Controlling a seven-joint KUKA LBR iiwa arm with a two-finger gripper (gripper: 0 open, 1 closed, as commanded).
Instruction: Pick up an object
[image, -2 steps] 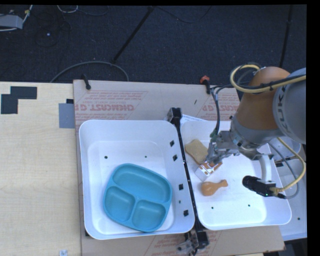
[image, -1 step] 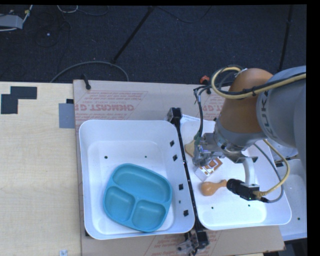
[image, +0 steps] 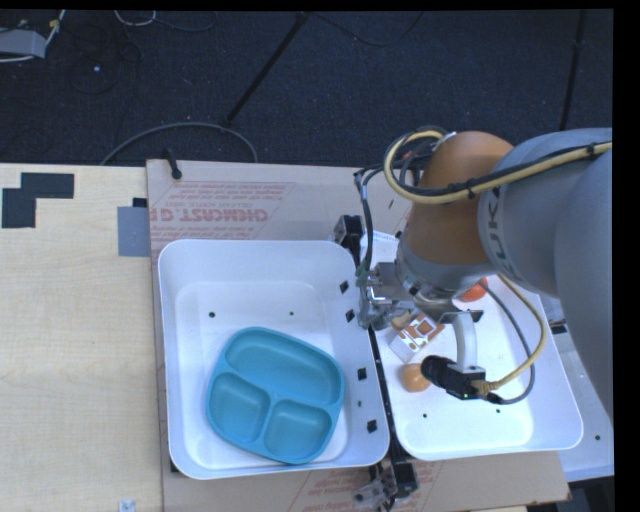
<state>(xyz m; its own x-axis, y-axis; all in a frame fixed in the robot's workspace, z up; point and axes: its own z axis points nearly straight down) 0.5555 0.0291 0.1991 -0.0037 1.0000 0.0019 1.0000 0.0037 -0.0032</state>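
My gripper (image: 408, 328) hangs below the orange wrist band over the left part of the right bin (image: 500, 430), close to the wall shared with the left bin. Right under it lies a small white object with orange-brown markings (image: 416, 332), partly covered by the gripper's body. A small round orange object (image: 412, 377) rests on the bin floor just in front of the gripper. A red-orange object (image: 473, 292) peeks out from behind the wrist. Nothing is visibly lifted off the floor.
The left bin (image: 190, 300) holds a blue divided plate (image: 275, 393). A yellow cable and a black connector (image: 455, 378) loop beside the wrist. The big grey arm covers the right bin's back and right side. Flat cardboard lies under both bins.
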